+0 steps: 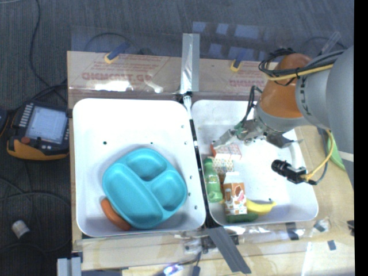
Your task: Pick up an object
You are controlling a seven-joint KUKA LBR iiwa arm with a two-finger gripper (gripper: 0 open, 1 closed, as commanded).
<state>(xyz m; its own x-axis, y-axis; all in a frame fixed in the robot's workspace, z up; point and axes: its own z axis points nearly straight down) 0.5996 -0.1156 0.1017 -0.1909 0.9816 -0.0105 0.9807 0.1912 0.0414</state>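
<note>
Banana (258, 207) lengthwise left-right, tips upward.

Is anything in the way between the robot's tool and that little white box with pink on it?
Nothing visible blocks it. The tool hangs just above and to the right of the small white box in the right bin, with bare bin floor between.

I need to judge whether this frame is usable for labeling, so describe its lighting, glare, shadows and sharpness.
Camera view: even overhead light; the white bins look bright, near washed out, with soft shadows under the blue divided plate. Glare on the taped strip between the bins. Slightly soft overall; labels on the small carton are unreadable. The gripper is blurred.
</note>
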